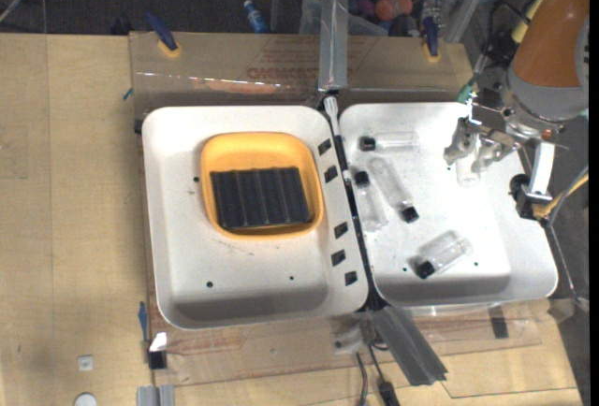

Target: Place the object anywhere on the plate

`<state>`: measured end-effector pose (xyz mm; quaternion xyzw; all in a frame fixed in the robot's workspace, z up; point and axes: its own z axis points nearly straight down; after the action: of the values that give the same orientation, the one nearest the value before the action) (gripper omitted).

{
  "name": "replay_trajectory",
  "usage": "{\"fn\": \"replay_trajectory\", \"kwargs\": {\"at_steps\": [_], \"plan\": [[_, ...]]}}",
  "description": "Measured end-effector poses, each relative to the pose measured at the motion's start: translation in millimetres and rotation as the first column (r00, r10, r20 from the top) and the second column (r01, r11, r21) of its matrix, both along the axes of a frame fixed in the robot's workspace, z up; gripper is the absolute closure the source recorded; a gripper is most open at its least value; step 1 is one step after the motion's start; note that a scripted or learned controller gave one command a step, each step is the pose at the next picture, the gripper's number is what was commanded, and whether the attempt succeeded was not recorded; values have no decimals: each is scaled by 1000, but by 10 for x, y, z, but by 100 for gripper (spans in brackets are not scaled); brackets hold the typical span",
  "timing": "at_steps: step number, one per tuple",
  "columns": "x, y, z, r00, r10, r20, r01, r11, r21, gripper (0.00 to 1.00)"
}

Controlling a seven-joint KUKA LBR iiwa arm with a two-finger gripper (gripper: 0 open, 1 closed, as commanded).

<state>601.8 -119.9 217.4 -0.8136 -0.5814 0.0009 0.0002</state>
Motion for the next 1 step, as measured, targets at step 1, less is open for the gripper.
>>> {"fn": "replay_trajectory", "kwargs": {"at_steps": [1], "plan": [[652, 108, -303, 989, 147, 2, -147, 989, 0, 100]]}}
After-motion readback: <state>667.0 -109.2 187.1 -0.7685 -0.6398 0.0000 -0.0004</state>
